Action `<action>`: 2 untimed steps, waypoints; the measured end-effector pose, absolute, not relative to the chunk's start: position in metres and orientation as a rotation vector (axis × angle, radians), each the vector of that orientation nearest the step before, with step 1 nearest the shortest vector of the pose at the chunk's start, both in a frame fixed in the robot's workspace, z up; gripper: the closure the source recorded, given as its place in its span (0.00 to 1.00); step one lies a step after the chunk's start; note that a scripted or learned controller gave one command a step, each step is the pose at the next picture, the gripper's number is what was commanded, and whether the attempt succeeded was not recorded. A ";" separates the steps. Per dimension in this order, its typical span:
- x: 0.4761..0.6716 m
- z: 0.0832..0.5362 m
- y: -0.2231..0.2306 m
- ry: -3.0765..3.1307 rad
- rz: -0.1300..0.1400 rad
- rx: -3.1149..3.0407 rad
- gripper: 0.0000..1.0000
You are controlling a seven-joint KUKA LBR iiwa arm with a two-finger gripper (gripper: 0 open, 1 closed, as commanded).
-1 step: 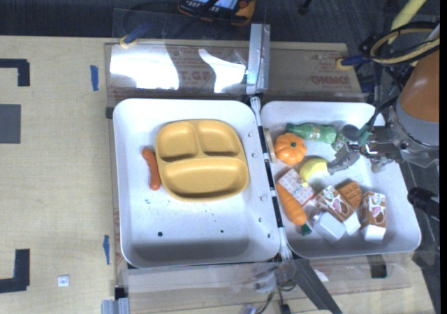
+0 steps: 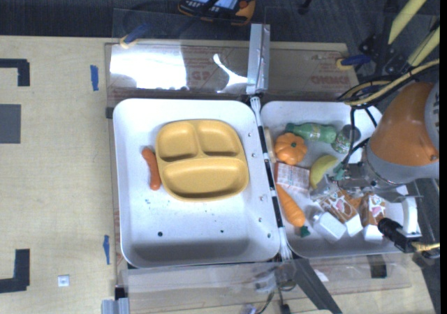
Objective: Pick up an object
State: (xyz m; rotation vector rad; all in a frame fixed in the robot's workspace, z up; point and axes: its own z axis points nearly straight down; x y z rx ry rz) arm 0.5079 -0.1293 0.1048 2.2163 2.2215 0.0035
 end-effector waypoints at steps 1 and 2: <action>0.509 0.115 -0.131 2.215 0.005 2.217 1.00; 0.501 0.239 -0.063 2.144 -0.001 2.298 1.00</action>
